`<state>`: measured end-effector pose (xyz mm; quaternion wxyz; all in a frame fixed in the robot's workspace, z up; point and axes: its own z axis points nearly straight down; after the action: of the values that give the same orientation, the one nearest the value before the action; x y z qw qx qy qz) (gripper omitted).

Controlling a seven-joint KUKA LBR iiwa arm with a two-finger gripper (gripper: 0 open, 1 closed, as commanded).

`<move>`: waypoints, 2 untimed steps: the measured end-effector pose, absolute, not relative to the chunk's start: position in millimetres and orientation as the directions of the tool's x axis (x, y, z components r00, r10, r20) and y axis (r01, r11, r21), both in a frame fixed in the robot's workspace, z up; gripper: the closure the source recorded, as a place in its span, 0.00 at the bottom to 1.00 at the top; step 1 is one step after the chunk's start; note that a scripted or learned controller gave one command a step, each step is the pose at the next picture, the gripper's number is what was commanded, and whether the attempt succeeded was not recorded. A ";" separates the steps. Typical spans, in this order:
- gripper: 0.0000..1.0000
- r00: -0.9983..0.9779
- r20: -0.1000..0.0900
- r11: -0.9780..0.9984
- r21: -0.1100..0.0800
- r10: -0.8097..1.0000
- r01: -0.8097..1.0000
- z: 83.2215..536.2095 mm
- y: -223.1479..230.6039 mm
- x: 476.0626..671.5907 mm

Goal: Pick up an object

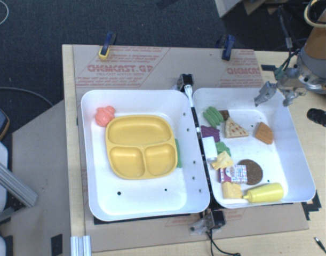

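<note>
Hovering jaws (275,94), arm edge-cropped

- Yellow squeeze bottle (264,192) lies on its side at 5 o'clock in the right bin.
- Brown round cookie (253,170) lies flat just above it.
- Green leafy piece (212,116) at 10 o'clock.
- Orange-brown bread piece (264,133) lies toward 2 o'clock.
- Triangular sandwich wedge (236,128) sits between those two.

yellow tray (140,145), pink toy (104,115)
</note>
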<state>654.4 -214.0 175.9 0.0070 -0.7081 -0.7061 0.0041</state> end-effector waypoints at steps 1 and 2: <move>0.00 0.000 0.000 0.000 0.000 1.000 1.000 185.4 -213.7 658.2; 0.00 -0.002 0.002 0.002 -0.006 1.000 1.000 122.1 -214.7 660.2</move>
<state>660.2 -214.7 122.1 0.0029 -0.7064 -0.7078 0.0017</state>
